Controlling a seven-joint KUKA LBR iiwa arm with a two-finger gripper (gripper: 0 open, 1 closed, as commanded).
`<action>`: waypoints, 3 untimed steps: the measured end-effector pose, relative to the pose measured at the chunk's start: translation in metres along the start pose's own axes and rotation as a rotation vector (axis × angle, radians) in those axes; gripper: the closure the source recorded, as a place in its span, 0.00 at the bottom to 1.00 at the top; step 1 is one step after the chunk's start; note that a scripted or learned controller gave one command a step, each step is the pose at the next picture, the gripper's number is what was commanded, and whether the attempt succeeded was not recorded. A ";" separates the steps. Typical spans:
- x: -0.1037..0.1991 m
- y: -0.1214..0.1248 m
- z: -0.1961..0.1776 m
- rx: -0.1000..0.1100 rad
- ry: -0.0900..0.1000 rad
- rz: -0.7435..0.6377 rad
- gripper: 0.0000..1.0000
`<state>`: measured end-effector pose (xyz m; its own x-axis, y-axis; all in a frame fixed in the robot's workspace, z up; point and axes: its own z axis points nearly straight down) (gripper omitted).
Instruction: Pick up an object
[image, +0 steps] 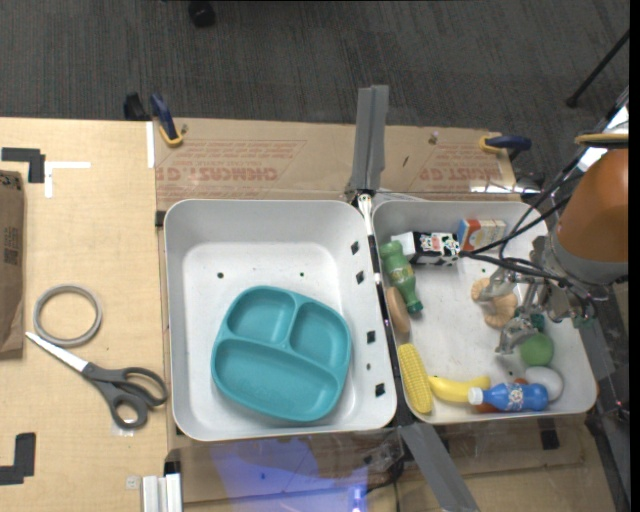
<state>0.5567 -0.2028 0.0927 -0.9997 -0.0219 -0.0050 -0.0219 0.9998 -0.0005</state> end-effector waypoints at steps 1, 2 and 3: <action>-0.009 0.015 0.000 0.001 -0.001 0.162 0.00; -0.016 0.030 -0.001 0.001 -0.001 0.212 0.00; -0.023 0.013 0.000 0.001 -0.001 0.150 0.00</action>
<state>0.5793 -0.1896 0.0931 -0.9918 0.1276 -0.0056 0.1276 0.9918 -0.0010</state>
